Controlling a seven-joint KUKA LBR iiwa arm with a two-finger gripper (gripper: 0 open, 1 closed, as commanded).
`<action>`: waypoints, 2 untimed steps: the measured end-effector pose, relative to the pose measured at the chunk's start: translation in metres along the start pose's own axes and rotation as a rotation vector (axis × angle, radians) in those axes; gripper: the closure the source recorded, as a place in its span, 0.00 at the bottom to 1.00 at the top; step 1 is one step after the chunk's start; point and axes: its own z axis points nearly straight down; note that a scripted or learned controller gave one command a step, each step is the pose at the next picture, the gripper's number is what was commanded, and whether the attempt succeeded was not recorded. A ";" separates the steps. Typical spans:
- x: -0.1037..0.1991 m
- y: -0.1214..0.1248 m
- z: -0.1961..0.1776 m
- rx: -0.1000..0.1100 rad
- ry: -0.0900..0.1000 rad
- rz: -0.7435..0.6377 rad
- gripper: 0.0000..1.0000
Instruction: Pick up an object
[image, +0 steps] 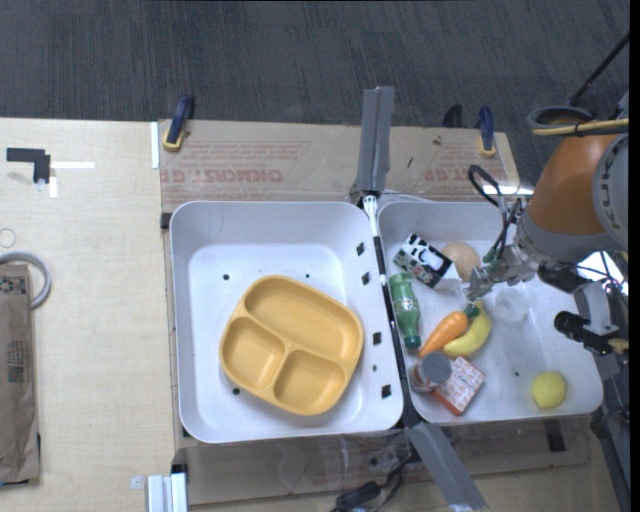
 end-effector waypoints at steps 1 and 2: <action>0.069 0.010 -0.113 -0.005 -0.003 0.337 1.00; 0.036 -0.016 -0.120 -0.004 -0.003 0.583 1.00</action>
